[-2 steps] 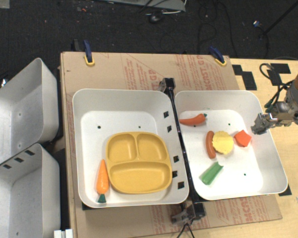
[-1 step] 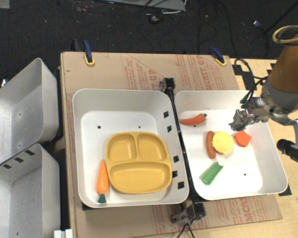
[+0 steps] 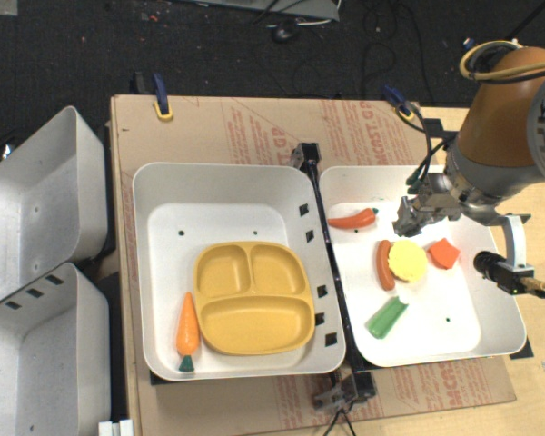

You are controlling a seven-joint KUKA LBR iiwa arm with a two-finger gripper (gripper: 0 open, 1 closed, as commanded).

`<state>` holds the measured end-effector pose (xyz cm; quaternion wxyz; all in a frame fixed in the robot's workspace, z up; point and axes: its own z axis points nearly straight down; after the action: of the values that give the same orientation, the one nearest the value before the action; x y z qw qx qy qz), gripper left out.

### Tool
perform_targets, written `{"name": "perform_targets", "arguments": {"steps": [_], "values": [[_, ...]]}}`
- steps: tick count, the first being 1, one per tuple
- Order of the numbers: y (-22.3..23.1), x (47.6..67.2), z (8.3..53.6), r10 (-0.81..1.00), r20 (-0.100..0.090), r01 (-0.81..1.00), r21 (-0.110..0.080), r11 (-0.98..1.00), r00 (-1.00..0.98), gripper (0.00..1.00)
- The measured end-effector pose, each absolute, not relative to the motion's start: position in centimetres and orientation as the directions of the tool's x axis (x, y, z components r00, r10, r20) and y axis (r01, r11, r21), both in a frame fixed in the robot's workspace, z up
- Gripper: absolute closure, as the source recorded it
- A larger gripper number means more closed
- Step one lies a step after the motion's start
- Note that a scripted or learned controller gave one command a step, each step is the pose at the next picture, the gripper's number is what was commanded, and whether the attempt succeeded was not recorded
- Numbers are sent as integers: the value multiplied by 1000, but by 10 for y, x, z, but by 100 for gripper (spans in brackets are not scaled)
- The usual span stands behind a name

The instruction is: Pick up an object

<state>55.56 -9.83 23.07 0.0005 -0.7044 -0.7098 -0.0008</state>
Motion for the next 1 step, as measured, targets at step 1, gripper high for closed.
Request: {"name": "perform_targets", "arguments": {"steps": [1], "values": [[-54, 576, 224, 1000, 1, 1000, 1, 7, -7, 100]]}}
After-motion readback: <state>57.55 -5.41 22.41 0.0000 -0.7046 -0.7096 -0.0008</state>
